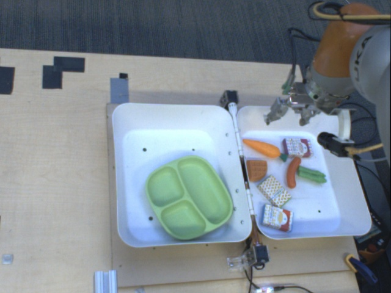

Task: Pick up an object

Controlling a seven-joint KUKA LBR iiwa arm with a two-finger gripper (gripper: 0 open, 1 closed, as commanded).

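Two white bins stand side by side on the bench. The left bin point(125, 163) in the centre of the frame holds one green divided plate point(188, 197) with three compartments. The right bin point(348, 215) holds six small things: one orange carrot point(261, 147), one red sausage point(292, 172), one green pod point(311, 175), one brown piece point(257, 169), one checkered packet point(274, 190) and two small cartons, one point(296, 146) near the carrot and one point(277, 217) at the lower edge, so seven in all. The gripper point(292, 112) hangs at the upper right of the frame, over the top rim of the right bin; its two fingers are spread apart and nothing is between them. The carrot lies below it and a little to the left, well apart from the fingers, and the upper carton lies just below it
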